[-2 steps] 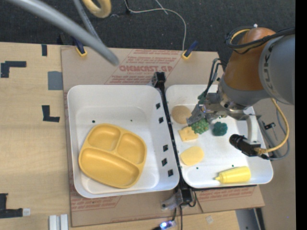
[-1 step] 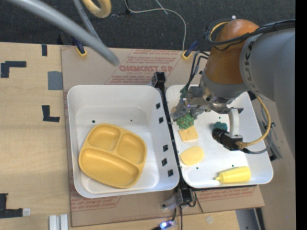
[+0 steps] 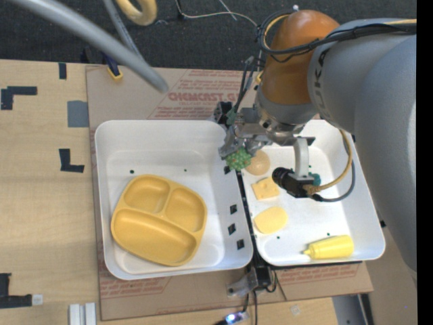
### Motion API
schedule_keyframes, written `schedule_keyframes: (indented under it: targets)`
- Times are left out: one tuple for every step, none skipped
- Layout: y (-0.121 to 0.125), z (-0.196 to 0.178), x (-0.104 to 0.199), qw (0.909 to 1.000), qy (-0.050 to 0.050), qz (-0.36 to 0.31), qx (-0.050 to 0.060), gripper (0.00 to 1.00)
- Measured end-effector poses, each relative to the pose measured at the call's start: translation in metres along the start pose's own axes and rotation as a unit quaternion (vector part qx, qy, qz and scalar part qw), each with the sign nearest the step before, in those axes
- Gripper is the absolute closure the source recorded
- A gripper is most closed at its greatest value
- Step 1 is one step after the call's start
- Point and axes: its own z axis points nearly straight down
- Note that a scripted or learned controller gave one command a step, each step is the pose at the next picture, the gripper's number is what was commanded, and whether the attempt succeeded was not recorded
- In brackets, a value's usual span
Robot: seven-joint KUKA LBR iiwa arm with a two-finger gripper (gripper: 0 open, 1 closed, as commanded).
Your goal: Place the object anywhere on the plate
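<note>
I've got the gripper [image 3: 238, 151] over the inner edge of the right bin [image 3: 358, 202], fingers clamped on a small green object [image 3: 239, 159] — it hangs above the divide. The yellow plate [image 3: 159, 219] sits in the left bin [image 3: 108, 147], toward its near-left corner.

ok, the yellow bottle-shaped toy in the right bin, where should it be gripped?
Grip the yellow bottle-shaped toy across its wide body, coming straight down. It lies flat on its side near the right white bin's front corner, long axis left-right, so the fingers should close across the short width, front to back.
</note>
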Motion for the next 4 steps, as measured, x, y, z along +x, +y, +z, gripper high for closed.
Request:
schedule_keyframes:
  targets:
    - [0.013, 0.007, 0.041, 1.0000, -0.001, 0.001, 0.001, 1.00]
    - [0.034, 0.021, 0.089, 1.0000, -0.001, 0.001, 0.000, 1.00]
    - [0.051, 0.004, 0.142, 1.0000, 0.000, 0.000, 0.000, 1.00]
    - [0.050, 0.004, 0.138, 1.0000, -0.002, 0.002, 0.001, 0.00]
